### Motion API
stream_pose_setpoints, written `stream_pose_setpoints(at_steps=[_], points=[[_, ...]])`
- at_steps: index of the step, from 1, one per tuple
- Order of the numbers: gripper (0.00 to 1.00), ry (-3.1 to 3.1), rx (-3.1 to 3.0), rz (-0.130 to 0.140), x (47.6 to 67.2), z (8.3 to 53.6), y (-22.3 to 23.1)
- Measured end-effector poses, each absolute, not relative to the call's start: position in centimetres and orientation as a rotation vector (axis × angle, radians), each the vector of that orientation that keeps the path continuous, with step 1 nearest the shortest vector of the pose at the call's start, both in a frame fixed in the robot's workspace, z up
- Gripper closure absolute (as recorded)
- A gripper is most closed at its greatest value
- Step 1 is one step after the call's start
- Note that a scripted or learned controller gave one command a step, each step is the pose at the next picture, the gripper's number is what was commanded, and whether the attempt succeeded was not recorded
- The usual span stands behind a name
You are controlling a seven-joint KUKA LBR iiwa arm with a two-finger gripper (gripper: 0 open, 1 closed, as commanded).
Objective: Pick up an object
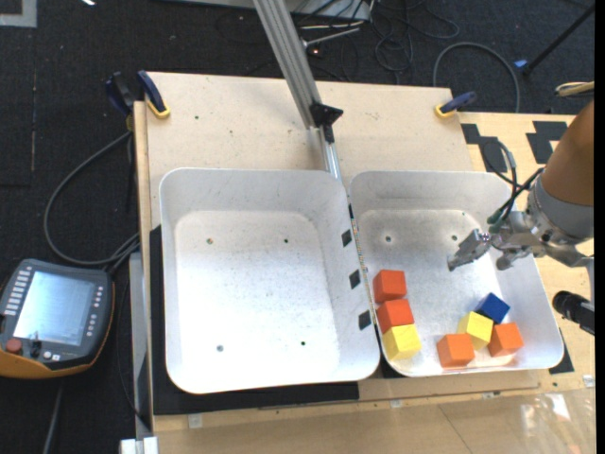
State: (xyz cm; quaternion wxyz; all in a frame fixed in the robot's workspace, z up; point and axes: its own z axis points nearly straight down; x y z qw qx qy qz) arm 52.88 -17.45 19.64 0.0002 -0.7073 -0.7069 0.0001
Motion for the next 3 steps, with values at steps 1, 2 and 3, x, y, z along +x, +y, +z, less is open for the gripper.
stream_pose_setpoints(at_steps=[1, 2, 3], points=[[0.0, -2.221, -2.226, 0.001, 48.9, 9.4, -12.9], [0.0, -2.228, -2.223, -0.002, 55.3, 9.6, -15.9], [0.0, -2.233, -2.216, -0.008, 62.3, 9.6, -11.9]])
